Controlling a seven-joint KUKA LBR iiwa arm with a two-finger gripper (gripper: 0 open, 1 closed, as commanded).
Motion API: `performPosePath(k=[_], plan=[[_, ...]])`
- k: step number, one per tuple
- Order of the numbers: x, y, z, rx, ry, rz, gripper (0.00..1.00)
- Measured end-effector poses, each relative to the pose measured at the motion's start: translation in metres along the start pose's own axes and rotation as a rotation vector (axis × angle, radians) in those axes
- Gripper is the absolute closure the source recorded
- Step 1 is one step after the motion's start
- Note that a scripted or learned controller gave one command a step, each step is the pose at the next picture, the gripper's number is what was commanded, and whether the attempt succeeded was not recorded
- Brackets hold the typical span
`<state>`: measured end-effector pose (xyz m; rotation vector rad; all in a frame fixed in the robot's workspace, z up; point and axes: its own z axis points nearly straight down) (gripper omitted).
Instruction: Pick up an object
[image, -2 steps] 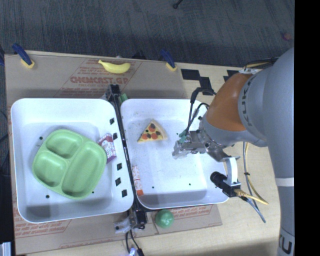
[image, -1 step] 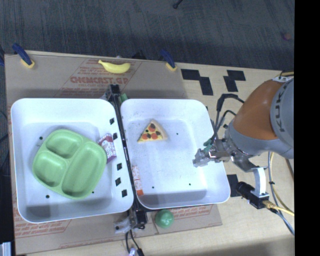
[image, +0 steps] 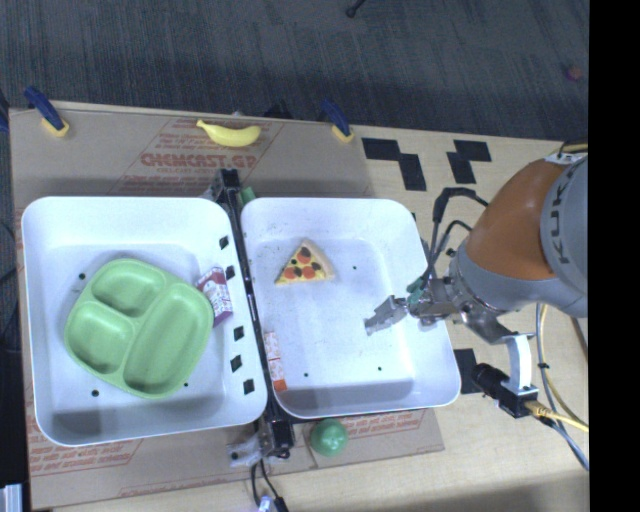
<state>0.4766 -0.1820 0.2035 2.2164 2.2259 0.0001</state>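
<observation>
A toy pizza slice (image: 303, 265) lies flat in the upper left of the right bin (image: 330, 390). My gripper (image: 385, 314) hangs over the right side of that bin, well to the right of and below the slice, with nothing visible between its fingers. A green divided plate (image: 138, 325) fills the middle of the left bin (image: 60, 240). A small dark red packet (image: 214, 293) rests against the plate's right rim.
A yellow toy banana (image: 229, 131) lies on the cardboard behind the bins. A green ball (image: 327, 437) sits on the cardboard in front of the right bin. Blue clamps (image: 46, 111) hold the cardboard's back edge.
</observation>
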Motion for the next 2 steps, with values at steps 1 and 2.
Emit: performPosePath(k=[1,2], plan=[[0.066,0.027,0.074,0.004,0.002,-0.002,0.0],[0.086,0.09,0.069,0.002,0.002,-0.001,0.0]])
